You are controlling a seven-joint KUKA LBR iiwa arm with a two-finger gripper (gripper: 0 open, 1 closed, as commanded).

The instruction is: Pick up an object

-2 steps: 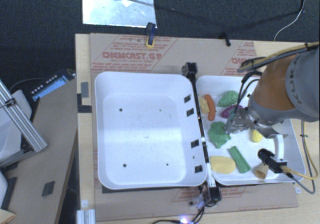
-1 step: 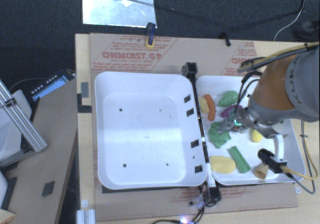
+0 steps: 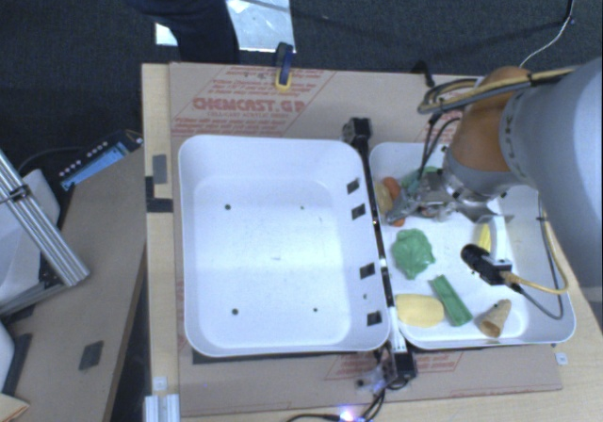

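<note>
Claw (image 3: 407, 203) is low in the right bin (image 3: 556, 321), at its far-left corner, just beside an orange piece (image 3: 389, 190); contact can't be resolved. Released or clenched: cannot tell.

Edges: the wall shared with the left bin (image 3: 273, 251) is just left of the claw. Green lump (image 3: 413, 251) lies near, toward the front. Yellow lump (image 3: 420, 310), green bar (image 3: 452, 300) and cone (image 3: 495, 316) sit along the front wall, well apart from the claw. Bare white floor shows across the left bin.

Arm (image 3: 551, 147) reaches in from the right over the far rim, wrist angled down and leftward. Both bins sit on the desk (image 3: 155, 109).
</note>
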